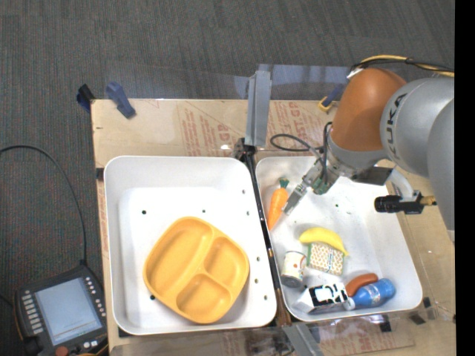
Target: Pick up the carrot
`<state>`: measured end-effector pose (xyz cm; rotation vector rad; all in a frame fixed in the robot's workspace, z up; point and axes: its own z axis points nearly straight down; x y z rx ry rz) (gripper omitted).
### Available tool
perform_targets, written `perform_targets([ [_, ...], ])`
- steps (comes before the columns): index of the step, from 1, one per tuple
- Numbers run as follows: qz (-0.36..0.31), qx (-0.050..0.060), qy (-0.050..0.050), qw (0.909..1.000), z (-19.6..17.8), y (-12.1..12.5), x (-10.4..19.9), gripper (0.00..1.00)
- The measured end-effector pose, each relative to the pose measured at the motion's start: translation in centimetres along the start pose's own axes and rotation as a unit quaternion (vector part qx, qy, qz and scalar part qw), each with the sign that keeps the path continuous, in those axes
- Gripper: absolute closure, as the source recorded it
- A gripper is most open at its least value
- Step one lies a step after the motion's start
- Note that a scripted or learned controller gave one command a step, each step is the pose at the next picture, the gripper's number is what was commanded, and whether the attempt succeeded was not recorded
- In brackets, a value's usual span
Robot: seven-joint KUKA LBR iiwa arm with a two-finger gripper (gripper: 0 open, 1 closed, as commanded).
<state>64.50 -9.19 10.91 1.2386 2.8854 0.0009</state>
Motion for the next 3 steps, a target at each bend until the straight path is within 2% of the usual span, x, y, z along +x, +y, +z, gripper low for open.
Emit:
perform_targets([
  [1, -0.158, 0.000, 0.002, 0.9875, 2.1, -0.2, 1.4, 0.00],
  [2, -0.155, -0.002, 0.001, 0.9879, 1.1, -0.2, 1.3, 1.00],
  [3, -0.155, -0.002, 0.001, 0.9880, 1.1, -0.2, 1.3, 0.00],
])
